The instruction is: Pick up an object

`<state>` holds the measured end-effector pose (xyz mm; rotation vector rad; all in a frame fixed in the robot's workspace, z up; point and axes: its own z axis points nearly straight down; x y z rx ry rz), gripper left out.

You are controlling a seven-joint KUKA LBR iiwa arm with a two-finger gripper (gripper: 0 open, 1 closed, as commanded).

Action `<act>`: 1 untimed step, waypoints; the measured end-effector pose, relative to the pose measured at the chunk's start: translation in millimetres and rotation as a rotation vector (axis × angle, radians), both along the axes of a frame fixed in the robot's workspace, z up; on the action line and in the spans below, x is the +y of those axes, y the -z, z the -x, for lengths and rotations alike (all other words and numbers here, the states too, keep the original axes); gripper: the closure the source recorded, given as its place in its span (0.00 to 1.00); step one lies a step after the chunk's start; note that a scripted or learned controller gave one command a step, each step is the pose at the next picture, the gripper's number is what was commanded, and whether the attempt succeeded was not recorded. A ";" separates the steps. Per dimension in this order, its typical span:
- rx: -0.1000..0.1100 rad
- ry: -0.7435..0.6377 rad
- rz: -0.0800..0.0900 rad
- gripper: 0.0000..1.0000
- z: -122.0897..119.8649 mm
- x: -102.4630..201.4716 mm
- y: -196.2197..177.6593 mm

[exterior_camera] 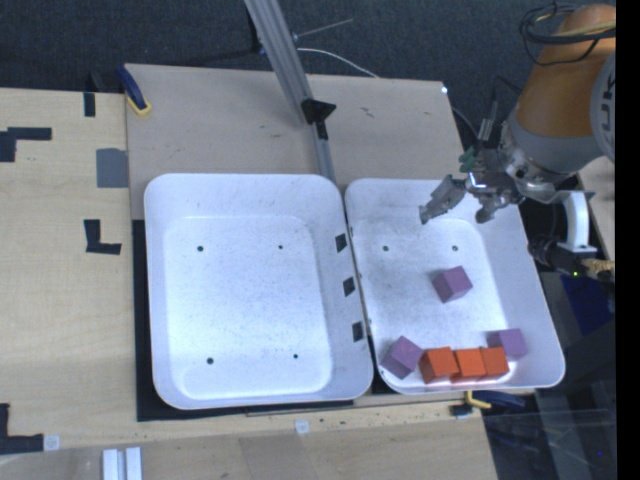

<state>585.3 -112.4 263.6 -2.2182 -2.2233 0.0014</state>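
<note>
My gripper hangs over the far part of the right bin, its two fingers spread open with nothing between them. A purple cube lies below it near the bin's middle, apart from the fingers. Along the near rim sit another purple cube, a row of orange blocks and a small purple block.
The left bin stands beside the right one, with small black clips between them. A slanted metal pole rises behind the bins. A blue and yellow clamp sits at the board's far left corner.
</note>
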 end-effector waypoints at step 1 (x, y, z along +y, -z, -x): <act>0.009 0.006 0.001 0.00 27.6 -46.6 81.6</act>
